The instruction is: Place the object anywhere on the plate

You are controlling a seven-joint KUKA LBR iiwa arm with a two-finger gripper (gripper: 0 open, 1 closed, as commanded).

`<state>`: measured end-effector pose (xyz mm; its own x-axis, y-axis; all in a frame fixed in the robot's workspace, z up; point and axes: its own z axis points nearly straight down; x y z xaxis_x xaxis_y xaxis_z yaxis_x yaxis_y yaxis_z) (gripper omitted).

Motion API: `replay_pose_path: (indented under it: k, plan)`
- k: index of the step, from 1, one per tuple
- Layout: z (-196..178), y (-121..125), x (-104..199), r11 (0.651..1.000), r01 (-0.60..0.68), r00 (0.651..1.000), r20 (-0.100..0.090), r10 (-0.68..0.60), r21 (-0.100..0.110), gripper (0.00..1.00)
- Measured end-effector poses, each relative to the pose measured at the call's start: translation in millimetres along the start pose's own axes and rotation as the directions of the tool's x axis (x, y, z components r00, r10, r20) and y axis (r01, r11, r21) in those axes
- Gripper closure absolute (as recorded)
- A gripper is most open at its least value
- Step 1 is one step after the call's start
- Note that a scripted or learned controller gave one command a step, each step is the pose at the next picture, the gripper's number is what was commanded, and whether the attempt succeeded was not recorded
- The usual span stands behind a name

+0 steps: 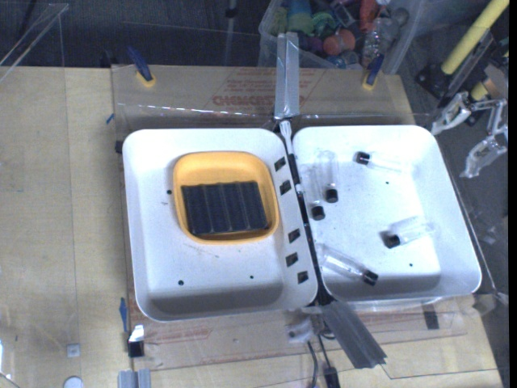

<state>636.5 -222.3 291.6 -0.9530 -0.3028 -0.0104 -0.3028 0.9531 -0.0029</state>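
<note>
Nearest the camera, at the bottom centre of the frame, a grey strip lay on the bench below the seam between the two bins. Just above it, in the right bin, a clear vial with a black cap lay slantwise near the lower left corner, and a second vial lay to its upper right. Two more vials sat close together by the divider, and a fifth lay toward the upper edge of the bin. These vials looked to be the objects to move, and none of them was on the plate. That yellow plate sat in the middle of the left bin and bore a dark ribbed slab. At the right edge of the frame, outside the right bin and well apart from every vial, a pale jointed mechanism was probably the gripper; whether it was spread or pressed together could not be told, and nothing was seen in it. Farthest off, at the top of the frame, stood a clear box of coloured toys. The task seemed to be at its start, with the pick not yet made. The next move would call for reaching over a vial, closing across its slim, slippery body, lifting it clear of the divider, and releasing it over the plate.
</note>
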Motion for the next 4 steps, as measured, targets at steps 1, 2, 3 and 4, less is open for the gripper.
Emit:
replay_pose_path:
  k: [1,2,3,4]
  plan:
    - [-33,4,14,0.97,0.243,0.97,0.0,-0.243,0.0,0.0]
    - [5,2,5,0.898,0.44,0.898,-0.003,-0.44,-0.006,0.0]
    - [13,0,-6,0.795,0.607,0.795,0.0,-0.607,-0.004,0.0]
    - [55,0,-3,0.525,0.851,0.525,0.002,-0.851,-0.009,0.0]
